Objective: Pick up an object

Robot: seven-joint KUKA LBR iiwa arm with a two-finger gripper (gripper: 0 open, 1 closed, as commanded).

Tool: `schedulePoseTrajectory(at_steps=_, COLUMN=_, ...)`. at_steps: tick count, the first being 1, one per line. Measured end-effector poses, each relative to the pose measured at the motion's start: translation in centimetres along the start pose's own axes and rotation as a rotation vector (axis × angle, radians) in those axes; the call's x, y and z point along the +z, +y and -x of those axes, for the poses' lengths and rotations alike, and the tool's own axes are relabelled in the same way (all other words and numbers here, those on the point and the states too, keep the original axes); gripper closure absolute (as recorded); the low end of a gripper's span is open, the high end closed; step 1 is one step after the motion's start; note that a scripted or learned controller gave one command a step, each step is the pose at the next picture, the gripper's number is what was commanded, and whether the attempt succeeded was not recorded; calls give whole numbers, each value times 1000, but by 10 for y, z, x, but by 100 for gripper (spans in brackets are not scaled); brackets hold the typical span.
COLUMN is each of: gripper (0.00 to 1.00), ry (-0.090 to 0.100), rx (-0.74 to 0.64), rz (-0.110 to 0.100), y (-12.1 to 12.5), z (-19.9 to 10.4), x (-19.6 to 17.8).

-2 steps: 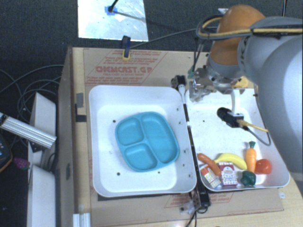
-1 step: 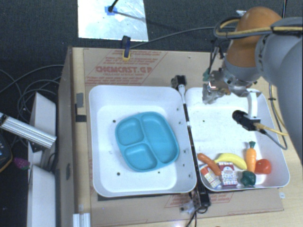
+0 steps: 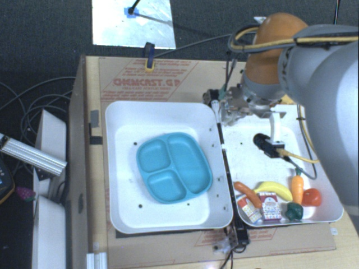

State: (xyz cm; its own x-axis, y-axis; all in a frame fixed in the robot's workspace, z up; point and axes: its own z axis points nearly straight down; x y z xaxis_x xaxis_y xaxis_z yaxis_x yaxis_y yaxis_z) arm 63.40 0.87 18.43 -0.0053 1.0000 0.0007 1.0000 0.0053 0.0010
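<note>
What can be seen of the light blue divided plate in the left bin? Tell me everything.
The light blue divided plate is a rounded rectangle of what looks like smooth plastic, moulded into three compartments: two side by side at its far end and one larger at its near end, parted by raised ridges. All three hold nothing. It lies flat and right side up, turned at a slant, about the middle of the left shallow white bin, resting on the bin's floor. Nothing else touches it.
</note>
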Motion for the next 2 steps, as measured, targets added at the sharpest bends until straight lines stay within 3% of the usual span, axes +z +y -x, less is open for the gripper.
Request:
schedulePoseTrajectory(at_steps=1, gripper=100, ry=-2, rx=3, rz=1, y=23, z=59, x=-1)
schedulePoseTrajectory(at_steps=2, gripper=100, ry=-3, rx=-1, rz=5, y=24, z=59, x=-12)
